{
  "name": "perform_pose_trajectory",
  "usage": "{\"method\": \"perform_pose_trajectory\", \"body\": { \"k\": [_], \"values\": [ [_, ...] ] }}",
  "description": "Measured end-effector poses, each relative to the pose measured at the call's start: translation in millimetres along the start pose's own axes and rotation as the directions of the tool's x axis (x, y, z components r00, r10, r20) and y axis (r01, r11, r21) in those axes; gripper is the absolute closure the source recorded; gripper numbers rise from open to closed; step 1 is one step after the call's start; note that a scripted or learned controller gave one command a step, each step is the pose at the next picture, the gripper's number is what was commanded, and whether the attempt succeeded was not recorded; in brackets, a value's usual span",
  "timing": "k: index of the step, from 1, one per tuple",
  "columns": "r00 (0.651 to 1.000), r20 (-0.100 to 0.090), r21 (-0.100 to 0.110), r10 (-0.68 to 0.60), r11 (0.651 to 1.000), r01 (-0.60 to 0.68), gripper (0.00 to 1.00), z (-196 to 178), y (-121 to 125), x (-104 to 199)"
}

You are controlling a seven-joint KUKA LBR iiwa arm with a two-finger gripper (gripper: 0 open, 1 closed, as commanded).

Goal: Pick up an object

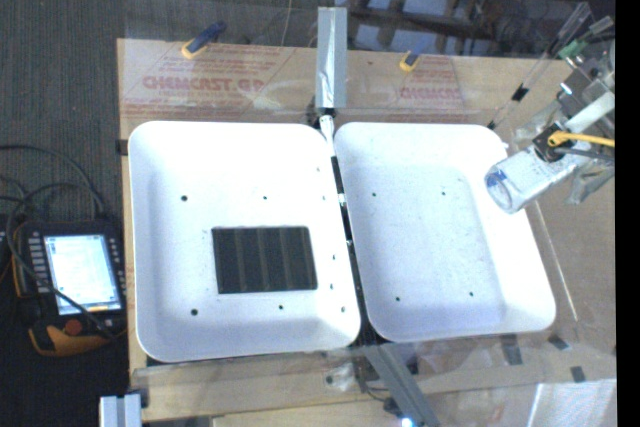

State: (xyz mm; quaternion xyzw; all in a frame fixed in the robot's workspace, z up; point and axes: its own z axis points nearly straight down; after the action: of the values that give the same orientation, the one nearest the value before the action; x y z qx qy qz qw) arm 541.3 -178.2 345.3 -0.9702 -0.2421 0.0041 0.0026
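Observation:
A dark ribbed rectangular pad (pixel 264 259) lies flat in the left bin (pixel 160 215), towards its front middle. Over the right bin's (pixel 430 245) far right rim hangs a clear, bluish cylinder (pixel 516 181), tilted, with its round end facing the bin. Its other end runs up into my gripper (pixel 562 155) at the view's right edge, among white and yellow parts. How the gripper meets the cylinder is too blurred to make out.
A grey metal bar (pixel 331 60) stands behind the seam between the bins. Two yellow clamps (pixel 203 39) (pixel 409 62) sit on the back board. A handheld screen unit (pixel 70 277) with cables lies on the floor at the left.

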Motion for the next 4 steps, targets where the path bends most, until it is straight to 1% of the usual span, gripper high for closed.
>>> {"method": "perform_pose_trajectory", "body": {
  "k": [1, 2, 3, 4],
  "values": [
    [0.96, -0.005, -0.004, 0.28, 0.96, -0.28, 1.0, -19.1, -38.1, 15.1],
    [0.971, -0.003, -0.003, 0.241, 0.971, -0.241, 1.0, 5.6, -92.2, 77.2],
    [0.959, -0.004, -0.003, 0.285, 0.959, -0.285, 1.0, 7.2, -148.2, 184.0],
    [0.963, -0.001, -0.003, 0.27, 0.963, -0.27, 1.0, 164.3, -193.7, 123.7]
  ]
}}
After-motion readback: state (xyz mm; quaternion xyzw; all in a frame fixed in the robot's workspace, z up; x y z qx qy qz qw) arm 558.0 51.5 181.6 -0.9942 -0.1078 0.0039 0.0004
